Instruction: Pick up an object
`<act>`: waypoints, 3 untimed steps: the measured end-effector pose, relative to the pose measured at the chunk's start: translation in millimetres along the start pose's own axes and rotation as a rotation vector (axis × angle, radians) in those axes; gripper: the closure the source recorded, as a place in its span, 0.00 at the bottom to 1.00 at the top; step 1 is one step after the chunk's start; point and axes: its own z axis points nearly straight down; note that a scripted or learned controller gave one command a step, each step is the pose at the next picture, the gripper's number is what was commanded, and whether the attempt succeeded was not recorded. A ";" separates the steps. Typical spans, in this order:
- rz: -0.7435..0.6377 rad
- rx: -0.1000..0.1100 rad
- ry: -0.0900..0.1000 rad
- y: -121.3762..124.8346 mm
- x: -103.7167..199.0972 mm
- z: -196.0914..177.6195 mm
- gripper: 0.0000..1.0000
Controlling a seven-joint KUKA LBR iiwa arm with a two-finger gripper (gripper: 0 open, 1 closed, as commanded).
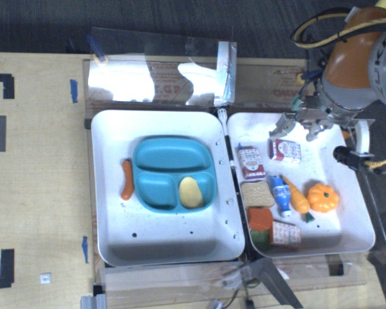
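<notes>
My gripper (298,129) hangs open over the back of the right bin (360,230), its two fingers spread apart with nothing between them. Just below it lies a small white and red carton (285,150). Further forward in that bin lie a red and white packet (249,161), a tan cracker (257,194), a blue bottle (280,195), a carrot (298,198), a small orange pumpkin (323,198), a red block (260,219) and a red and white box (285,234).
The left bin (109,237) holds a blue divided tray (156,166) with a yellow potato-like piece (190,192) in its front right compartment, and an orange sausage (126,179) beside the tray's left side. A clear wall (161,76) stands behind the bins.
</notes>
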 end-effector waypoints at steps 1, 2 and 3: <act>-0.059 -0.008 -0.003 1.3 -37.0 101.5 0.00; -0.058 -0.009 -0.003 1.5 -36.7 91.9 1.00; -0.014 -0.015 0.000 29.2 34.1 -23.7 1.00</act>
